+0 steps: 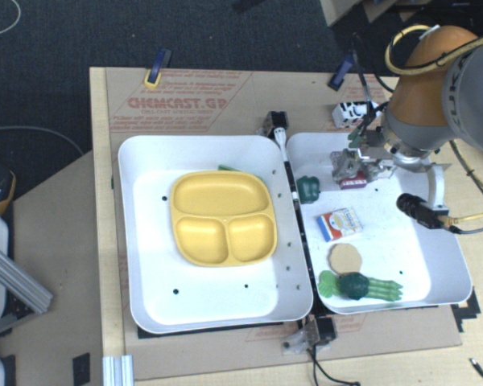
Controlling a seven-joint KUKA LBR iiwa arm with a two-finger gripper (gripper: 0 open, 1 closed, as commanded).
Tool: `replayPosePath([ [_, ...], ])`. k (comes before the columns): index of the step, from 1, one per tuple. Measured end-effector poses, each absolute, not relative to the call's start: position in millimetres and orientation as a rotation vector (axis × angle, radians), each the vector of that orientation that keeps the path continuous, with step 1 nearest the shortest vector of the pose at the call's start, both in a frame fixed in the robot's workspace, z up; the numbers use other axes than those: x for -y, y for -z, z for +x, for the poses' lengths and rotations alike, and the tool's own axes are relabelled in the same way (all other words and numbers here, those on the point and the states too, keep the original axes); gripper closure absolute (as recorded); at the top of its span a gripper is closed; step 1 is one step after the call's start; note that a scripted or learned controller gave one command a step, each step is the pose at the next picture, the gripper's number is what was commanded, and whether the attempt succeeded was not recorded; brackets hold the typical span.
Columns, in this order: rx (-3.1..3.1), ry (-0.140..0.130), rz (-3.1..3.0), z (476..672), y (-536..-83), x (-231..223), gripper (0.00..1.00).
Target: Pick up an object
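Note:
The right bin (435, 252) holds a small dark green piece (308, 189) by its left wall, a blue, white and red packet (340, 223) in the middle, a tan round disc (345, 257) below it, and a green toy with a dark teal head (359, 286) at the front. My gripper (356, 170) hangs over the back part of this bin, up and right of the packet, right of the dark green piece. Nothing shows between its fingers.
The left bin (145, 280) carries a yellow three-compartment plate (223, 216) with a green sliver (229, 168) at its back edge. A black and white object (352, 112) lies behind the right bin. A black cable end (414, 207) juts beside the arm.

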State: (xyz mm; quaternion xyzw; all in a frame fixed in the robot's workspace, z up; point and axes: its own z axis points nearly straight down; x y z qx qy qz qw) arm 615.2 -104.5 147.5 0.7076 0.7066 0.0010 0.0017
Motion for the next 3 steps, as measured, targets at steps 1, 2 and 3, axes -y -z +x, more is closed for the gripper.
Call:
replayPosePath([
  [1, -2.218, -0.005, 2.217, 616.6, -190.6, 105.7, 1.0],
  [2, -2.219, -0.005, 2.217, 617.6, -227.2, 105.7, 1.0],
  [3, -2.227, -0.006, 2.212, 652.7, -220.9, 52.5, 1.0],
])
